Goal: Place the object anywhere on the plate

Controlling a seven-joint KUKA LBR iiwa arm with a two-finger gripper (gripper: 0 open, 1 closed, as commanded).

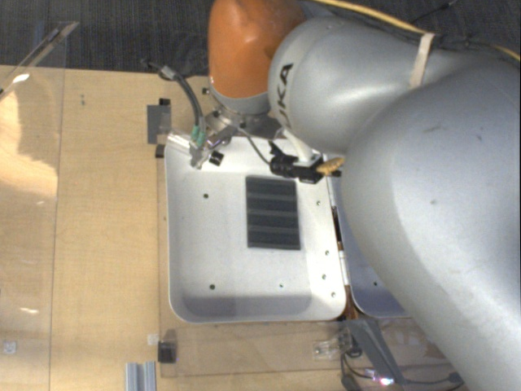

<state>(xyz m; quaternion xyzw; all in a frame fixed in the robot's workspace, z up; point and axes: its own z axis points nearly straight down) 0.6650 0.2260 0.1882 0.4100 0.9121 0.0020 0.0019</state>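
The object is seeming to be the small pale and green piece (195, 139) showing at the gripper (203, 147) over the far left corner of the left bin (187, 243), though this is uncertain. It is looking light and stiff, best pinched across its narrow middle. Whether the gripper is gripping it cannot be told. The dark ribbed plate (273, 213) is lying flat mid-bin, nearby.

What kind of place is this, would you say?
Probably a robotics lab or test cell, not a home. A grey KUKA arm with an orange band reaches over a shallow white bin on a plain wooden bench, with loose cables overhead.
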